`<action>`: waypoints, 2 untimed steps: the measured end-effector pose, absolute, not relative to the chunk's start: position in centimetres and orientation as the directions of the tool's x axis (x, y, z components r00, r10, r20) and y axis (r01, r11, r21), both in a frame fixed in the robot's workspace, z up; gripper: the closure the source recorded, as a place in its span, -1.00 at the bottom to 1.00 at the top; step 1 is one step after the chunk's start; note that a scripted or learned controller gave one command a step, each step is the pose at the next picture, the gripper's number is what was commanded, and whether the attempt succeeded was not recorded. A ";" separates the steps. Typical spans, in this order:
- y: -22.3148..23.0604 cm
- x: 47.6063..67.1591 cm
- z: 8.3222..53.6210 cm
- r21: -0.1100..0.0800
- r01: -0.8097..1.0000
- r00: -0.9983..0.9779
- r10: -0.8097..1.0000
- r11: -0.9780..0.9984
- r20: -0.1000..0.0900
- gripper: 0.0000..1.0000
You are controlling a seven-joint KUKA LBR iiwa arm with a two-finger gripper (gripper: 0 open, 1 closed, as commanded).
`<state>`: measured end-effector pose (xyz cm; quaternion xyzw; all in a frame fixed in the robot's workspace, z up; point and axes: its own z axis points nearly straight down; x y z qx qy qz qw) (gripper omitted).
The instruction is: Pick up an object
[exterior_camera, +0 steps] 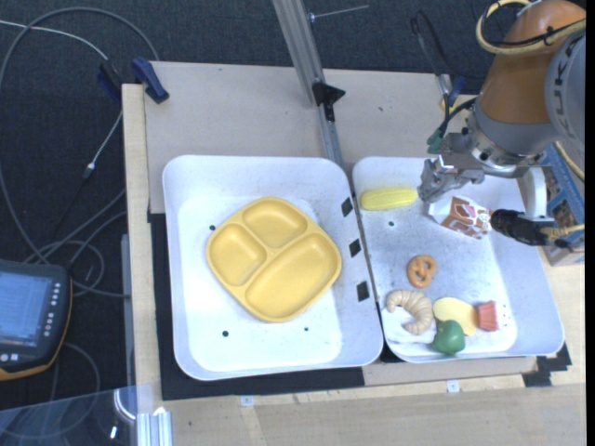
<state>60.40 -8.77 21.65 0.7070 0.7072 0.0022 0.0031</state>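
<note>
**Gripper low over the right bin, nothing held**

The grey two-finger gripper (435, 190) hangs between a yellow plastic corn cob (388, 198) and a small gingerbread house (466, 216); whether its fingers are apart I cannot tell. It seems mid-approach; next it needs centring on one toy. The left white bin (186, 342) holds a yellow divided plate (273, 259).

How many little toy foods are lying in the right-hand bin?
7. Corn at the top left; gingerbread house beside the pincer; pretzel mid-bin; croissant, yellow piece, green piece and orange piece along the bottom edge. The arm may hide more.
</note>
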 end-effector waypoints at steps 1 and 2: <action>-8.7 60.5 23.6 0.004 1.000 -0.001 1.000 0.001 0.000 1.00; -3.7 59.1 23.1 -0.003 1.000 -0.006 1.000 0.006 0.003 1.00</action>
